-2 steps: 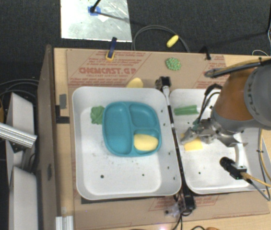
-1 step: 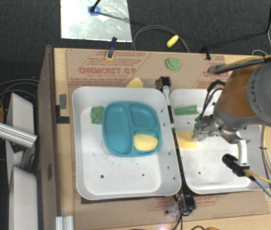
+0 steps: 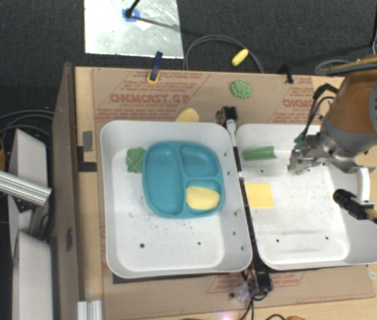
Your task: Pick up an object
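Observation:
My gripper (image 3: 300,161) hovers over the far right part of the right bin (image 3: 308,245), and nothing shows in its grasp. A green cylinder (image 3: 258,153) lies in that bin just left of the gripper, apart from it. A flat yellow square (image 3: 259,195) rests lower down near the bin's left wall. In the left bin (image 3: 168,252) sits a blue divided plate (image 3: 168,179) with a yellow lump (image 3: 202,197) in its lower right compartment. A green leafy piece (image 3: 135,159) lies against the plate's left edge.
Behind the bins on the cardboard lie a pale yellow piece (image 3: 188,117) and a green round thing (image 3: 241,89). A small yellow object (image 3: 240,57) and a shiny foil sheet (image 3: 133,19) lie farther back. Cables run along the far edge.

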